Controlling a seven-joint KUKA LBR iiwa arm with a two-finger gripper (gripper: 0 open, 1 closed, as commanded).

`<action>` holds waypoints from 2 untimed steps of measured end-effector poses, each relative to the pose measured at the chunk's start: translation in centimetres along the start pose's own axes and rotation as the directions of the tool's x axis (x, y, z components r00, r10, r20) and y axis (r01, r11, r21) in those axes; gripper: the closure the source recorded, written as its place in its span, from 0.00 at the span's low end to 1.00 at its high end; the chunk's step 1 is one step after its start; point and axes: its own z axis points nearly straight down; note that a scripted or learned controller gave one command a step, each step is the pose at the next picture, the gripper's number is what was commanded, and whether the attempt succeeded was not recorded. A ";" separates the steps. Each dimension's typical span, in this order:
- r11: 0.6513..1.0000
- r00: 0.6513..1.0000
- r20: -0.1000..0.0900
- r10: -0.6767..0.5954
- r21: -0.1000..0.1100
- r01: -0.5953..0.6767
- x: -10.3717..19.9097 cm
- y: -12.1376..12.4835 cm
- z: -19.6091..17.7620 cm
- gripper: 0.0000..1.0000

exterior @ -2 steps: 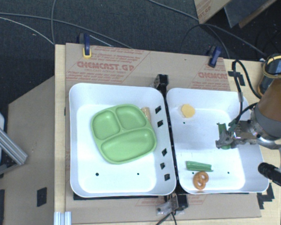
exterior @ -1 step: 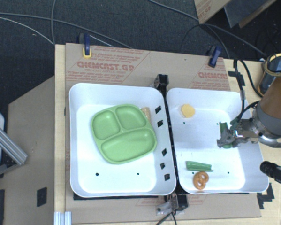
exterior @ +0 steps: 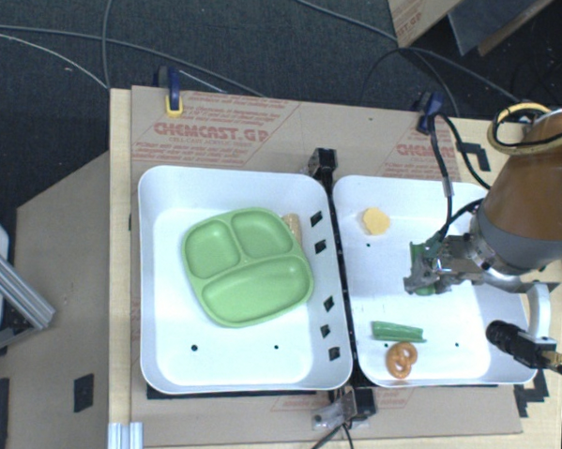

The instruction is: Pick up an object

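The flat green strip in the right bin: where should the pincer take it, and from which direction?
Probably grip the flat green strip at its middle, coming straight down from above, fingers closing across its narrow width. It lies flat and runs roughly left to right on the right white bin, so the short span suits a pinch. The orange pretzel-shaped piece sits close below, so keep the lower finger tight to the strip.

Bright, even overhead light; soft focus.

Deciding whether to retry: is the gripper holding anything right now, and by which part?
Cannot be told. The gripper hangs over the right bin, apart from the yellow piece, green piece and pretzel.
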 end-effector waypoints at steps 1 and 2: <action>1.000 1.000 0.001 -0.004 -0.003 0.004 5.8 1.8 -0.1 1.00; 1.000 1.000 0.002 0.000 -0.002 0.000 10.8 2.8 0.5 1.00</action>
